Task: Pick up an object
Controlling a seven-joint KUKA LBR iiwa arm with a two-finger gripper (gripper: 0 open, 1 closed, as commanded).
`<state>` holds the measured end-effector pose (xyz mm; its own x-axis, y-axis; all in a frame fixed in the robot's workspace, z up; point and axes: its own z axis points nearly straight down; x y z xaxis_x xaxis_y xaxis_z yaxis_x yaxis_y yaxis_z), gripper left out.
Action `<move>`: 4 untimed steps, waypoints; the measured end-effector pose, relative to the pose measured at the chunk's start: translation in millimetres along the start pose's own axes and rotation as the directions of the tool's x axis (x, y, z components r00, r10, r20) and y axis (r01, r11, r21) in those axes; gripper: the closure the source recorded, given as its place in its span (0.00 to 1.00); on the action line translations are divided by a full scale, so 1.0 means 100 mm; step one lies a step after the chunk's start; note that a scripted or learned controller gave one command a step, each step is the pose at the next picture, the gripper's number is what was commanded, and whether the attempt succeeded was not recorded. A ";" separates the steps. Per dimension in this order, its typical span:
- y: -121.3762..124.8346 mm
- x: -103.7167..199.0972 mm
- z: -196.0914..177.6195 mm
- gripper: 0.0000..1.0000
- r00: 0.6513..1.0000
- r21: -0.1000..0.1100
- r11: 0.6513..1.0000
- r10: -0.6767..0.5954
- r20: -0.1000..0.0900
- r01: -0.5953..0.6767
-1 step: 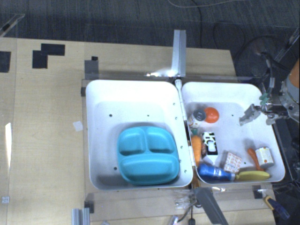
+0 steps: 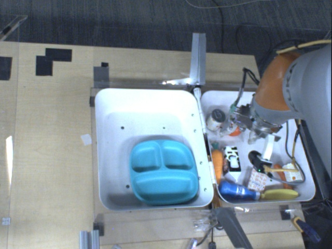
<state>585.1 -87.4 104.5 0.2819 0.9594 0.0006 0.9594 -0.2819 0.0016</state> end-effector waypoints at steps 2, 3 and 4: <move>-0.82 -0.24 0.10 0.00 0.998 -0.043 0.997 -0.060 0.002 0.060; -0.80 -0.22 -0.01 1.00 0.998 -0.050 0.997 -0.062 0.001 0.062; -0.56 0.32 -1.29 1.00 0.946 -0.004 0.946 -0.323 0.000 0.323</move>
<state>540.0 -40.6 233.0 -0.0431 0.9991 -0.0004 0.9991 0.0431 0.0060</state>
